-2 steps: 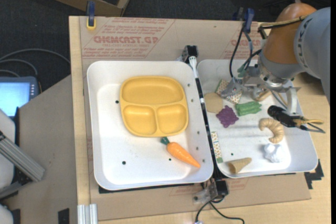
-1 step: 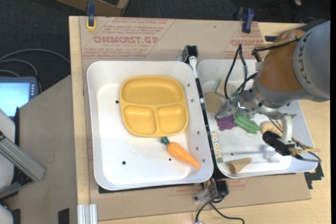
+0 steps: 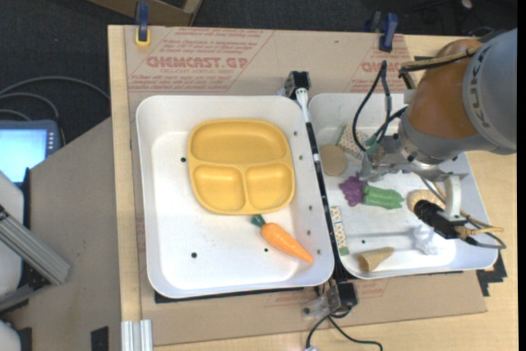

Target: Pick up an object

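Your gripper point(image 3: 371, 168) hangs over the purple toy point(image 3: 353, 191) and green toy point(image 3: 383, 197); I cannot tell its state. Crowding there may spoil your grasp.

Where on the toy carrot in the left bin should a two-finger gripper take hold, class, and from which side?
Grip the carrot across its thick orange body near the green stem, probably from straight above. It lies flat and aslant on the left bin floor, tapering toward its tip, with bare floor either side for the fingers.

Bright even overhead light, soft shadows
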You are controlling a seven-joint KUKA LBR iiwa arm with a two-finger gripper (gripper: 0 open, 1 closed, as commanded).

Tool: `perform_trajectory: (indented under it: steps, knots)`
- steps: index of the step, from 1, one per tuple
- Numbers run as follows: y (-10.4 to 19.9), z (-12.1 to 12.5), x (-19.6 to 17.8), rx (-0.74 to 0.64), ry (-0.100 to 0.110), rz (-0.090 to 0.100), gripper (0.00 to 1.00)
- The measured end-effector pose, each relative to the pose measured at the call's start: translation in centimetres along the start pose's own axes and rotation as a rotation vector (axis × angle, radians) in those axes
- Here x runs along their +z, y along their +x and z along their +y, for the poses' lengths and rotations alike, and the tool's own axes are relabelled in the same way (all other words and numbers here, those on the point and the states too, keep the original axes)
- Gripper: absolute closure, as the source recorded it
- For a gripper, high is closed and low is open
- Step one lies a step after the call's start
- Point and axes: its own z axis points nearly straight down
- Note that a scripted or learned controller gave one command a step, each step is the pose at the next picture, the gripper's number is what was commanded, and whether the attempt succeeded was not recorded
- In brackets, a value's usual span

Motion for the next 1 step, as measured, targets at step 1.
perform_trajectory:
  steps: [1]
  knots:
    - [0.0, -0.04, 0.08, 0.0, 0.001, 0.0, 0.0]
